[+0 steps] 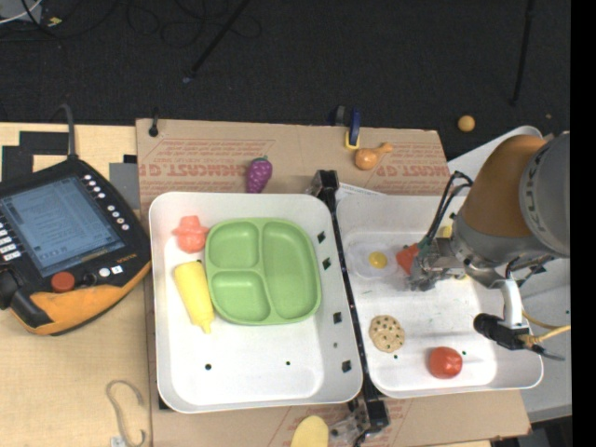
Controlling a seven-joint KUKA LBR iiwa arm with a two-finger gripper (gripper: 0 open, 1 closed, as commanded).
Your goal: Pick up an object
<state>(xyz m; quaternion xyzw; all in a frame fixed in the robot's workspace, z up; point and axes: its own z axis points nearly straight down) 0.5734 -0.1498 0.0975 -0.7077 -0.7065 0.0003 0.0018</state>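
We see two white bins [244,380], the left one carrying a lime-green divided plate [261,271], a yellow bottle-shaped toy [195,293] and a salmon-pink piece [189,235]. In the right bin we find a tan cookie [386,333] dotted with dark chips, a red tomato [445,362] and a small yellow disc [376,261]. A purple grape cluster [259,173] and an orange gourd [370,156] sit on brown cardboard [214,156] printed with red lettering.

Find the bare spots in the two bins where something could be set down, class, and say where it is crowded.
Left bin: free strip along the near wall, below the green plate and banana.
Right bin: free patch between the cookie and tomato.
Crowded: around the gripper, by the red object.
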